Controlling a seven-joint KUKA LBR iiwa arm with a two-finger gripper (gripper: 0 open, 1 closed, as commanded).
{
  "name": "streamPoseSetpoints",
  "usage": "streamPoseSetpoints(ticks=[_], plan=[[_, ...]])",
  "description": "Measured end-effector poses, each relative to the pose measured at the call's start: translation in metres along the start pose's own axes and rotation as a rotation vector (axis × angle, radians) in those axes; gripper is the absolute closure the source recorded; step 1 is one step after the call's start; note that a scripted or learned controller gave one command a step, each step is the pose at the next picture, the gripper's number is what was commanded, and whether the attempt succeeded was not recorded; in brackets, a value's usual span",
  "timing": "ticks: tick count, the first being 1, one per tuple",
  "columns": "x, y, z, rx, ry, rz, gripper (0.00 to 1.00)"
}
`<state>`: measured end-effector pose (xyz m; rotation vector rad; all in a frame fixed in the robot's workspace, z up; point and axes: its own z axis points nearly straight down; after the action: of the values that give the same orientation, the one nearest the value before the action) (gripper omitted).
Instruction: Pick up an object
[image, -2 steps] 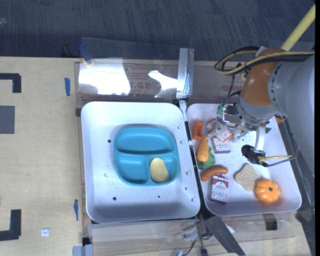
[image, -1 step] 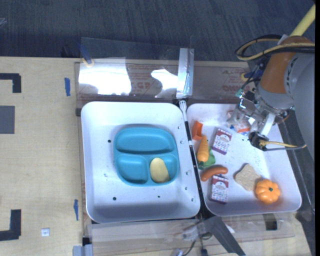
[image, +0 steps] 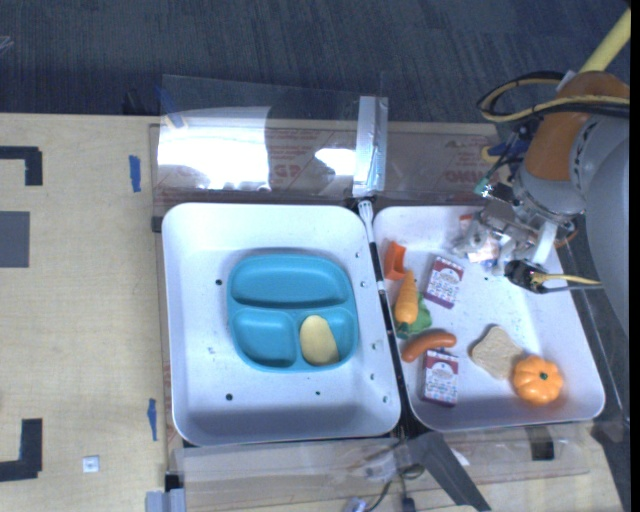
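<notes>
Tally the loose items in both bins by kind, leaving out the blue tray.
Small red-and-white cartons: 2
Yellow potato-like piece in the blue tray: 1
Carrot: 1
Sausage: 1
Bread slice: 1
Small pumpkin: 1
Orange piece by the divider: 1
Total: 8

Two small red-and-white cartons (image: 445, 282) (image: 441, 378) in the right bin (image: 580, 345) carry printed faces, one toward the bin's far edge, the other toward its near edge; the print is too small to read. Reddish lettering runs along the cardboard strip (image: 300, 160) behind both bins at the bench's far edge, blurred by glare from a clear sheet, and cannot be made out.
</notes>
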<state>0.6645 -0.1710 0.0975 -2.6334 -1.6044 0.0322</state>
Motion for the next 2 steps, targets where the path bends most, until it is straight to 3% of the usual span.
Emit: streamPoseSetpoints(ticks=[1,2], plan=[[0.014,-0.011,0.006,-0.006,-0.006,0.268,1.00],[0.016,-0.034,0.012,-0.062,0.012,0.643,1.00]])
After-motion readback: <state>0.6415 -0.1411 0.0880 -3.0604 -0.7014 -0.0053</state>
